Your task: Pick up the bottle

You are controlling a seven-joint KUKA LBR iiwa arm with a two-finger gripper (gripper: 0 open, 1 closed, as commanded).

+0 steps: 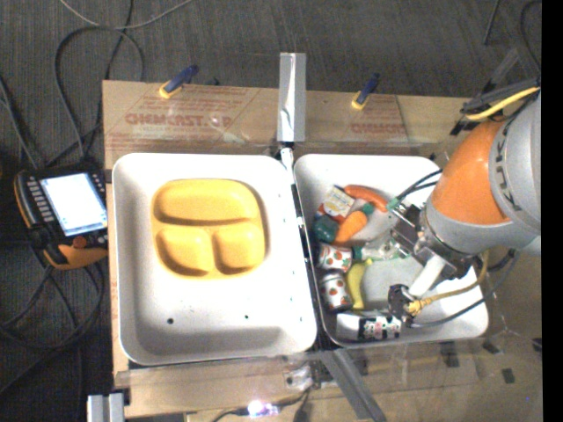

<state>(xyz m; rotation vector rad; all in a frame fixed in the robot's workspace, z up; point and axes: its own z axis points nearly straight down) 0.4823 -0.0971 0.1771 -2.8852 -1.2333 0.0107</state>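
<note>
- Two white bins are set side by side on the bench.
- A yellow tray [209, 227] with compartments is held in the left bin [132, 323].
- The left half of the right bin [457, 323] is crowded with small things: a carrot [352, 225], a spotted can [334, 258] and a banana [356, 284] are piled together.
- The bottle [371, 327] is laid on its side along the near wall of the right bin, just below the banana.
- The arm [479, 192] is stretched in from the right, above the right bin.
- The gripper [393, 238] is placed over the pile, near the carrot and apart from the bottle.
- Whether the gripper is spread or pressed together cannot be told.
</note>
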